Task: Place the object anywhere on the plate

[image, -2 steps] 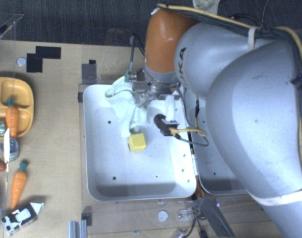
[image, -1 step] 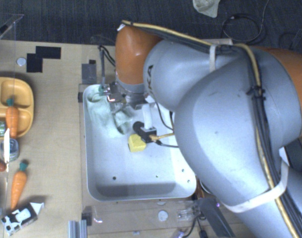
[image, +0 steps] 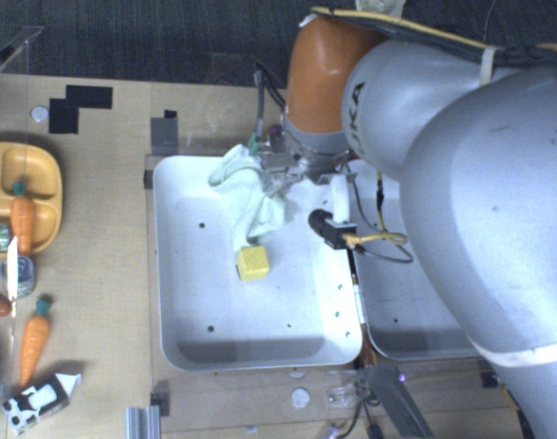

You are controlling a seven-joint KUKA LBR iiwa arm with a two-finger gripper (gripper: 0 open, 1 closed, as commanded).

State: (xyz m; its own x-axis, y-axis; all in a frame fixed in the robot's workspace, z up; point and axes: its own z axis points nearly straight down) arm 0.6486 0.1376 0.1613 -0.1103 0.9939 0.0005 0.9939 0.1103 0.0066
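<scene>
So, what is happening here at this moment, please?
A grey robot arm reaches in from the right over the left white bin. Its claw is at a pale crumpled cloth in the upper part of that bin, and the cloth looks partly lifted. A small yellow block lies just below the cloth. Toy carrots and a yellow tray sit on the bench at the left.
</scene>
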